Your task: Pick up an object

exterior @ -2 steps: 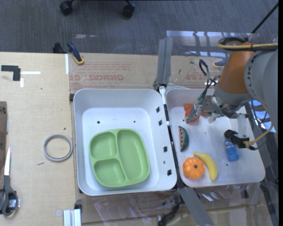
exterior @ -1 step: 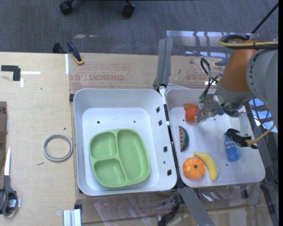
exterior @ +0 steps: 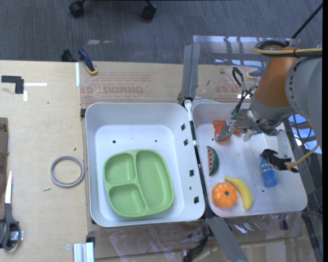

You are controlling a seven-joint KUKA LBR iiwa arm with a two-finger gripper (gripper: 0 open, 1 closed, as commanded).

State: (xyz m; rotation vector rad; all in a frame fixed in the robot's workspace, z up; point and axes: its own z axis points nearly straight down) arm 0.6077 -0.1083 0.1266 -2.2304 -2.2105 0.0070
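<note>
A roll of tape (exterior: 67, 171) lies flat on the wooden bench (exterior: 36, 133) at the left of the frame. Scissors (exterior: 9, 225) rest at the lower left edge. A blue-and-yellow clamp (exterior: 88, 62) sits near the top, and chair wheels (exterior: 77, 7) stand on grey carpet (exterior: 169, 25) above.

Open floor between watermelon slice (exterior: 212, 159) and bottle (exterior: 268, 174)
</note>
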